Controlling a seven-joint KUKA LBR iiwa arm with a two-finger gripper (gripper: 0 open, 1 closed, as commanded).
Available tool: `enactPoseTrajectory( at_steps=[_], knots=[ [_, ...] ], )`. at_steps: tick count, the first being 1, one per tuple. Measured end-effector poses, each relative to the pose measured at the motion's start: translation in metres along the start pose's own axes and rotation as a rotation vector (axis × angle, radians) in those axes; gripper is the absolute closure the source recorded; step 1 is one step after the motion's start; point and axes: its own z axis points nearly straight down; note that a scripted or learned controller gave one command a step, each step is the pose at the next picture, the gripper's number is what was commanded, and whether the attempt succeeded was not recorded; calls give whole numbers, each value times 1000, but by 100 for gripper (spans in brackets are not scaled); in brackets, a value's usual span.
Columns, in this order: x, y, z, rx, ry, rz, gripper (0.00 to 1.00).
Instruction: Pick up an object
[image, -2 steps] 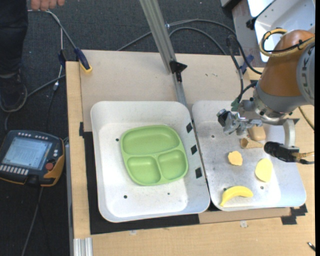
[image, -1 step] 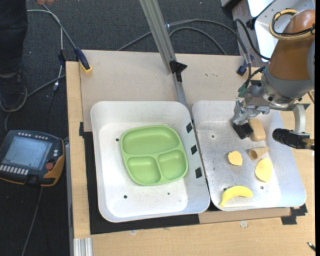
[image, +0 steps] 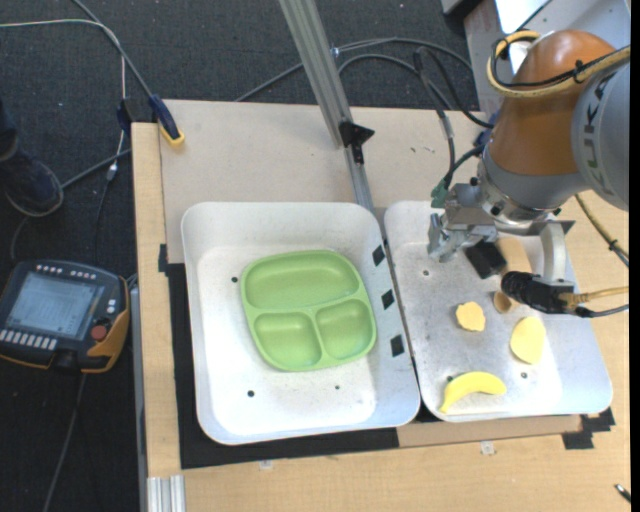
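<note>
My gripper (image: 458, 240) hangs over the far left part of the right bin (image: 430, 330), under the grey arm with its orange band (image: 545, 95). Nothing shows in its grasp. Below it on the bin floor lie a small round yellow piece (image: 470, 317), a larger yellow piece (image: 528, 340), a yellow banana (image: 473, 388) near the front rim, and a small brown bit (image: 502, 300). The nearest of these, the round yellow piece, lies a little in front and to the right of the gripper.
The left bin (image: 215, 400) holds a green divided plate (image: 305, 308). A slanted metal pole (image: 325, 75) rises behind the bins. A black fitting with a cable (image: 540, 292) juts over the right bin. A teach pendant (image: 60, 315) lies off the bench at left.
</note>
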Motion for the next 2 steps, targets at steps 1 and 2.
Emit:
enactPoseTrajectory(
  at_steps=[1, 2],
  knots=[
    [56, -30, 10, 2, 0, 0, 100],
    [107, -55, 28, 4, 0, 1, 100]
  ],
)
